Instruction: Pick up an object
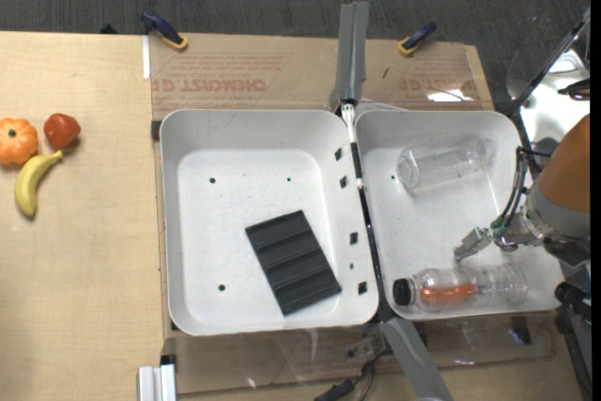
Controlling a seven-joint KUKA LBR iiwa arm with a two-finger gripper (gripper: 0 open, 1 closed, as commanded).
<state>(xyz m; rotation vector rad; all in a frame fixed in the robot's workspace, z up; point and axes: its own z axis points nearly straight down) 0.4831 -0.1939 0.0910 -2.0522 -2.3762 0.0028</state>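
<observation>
We position the gripper just above the clear bottle in the right bin. We cannot tell its grasp state. We should centre over the bottle's body before descending.

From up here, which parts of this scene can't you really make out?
- Gripper: small and at a slant, so whether its fingers are open or shut is unclear.
- Arm: cut off by the right edge.
- Orange thing inside the lower clear bottle: blurred by the plastic.
- Upper clear bottle: faint against the white right bin.
</observation>
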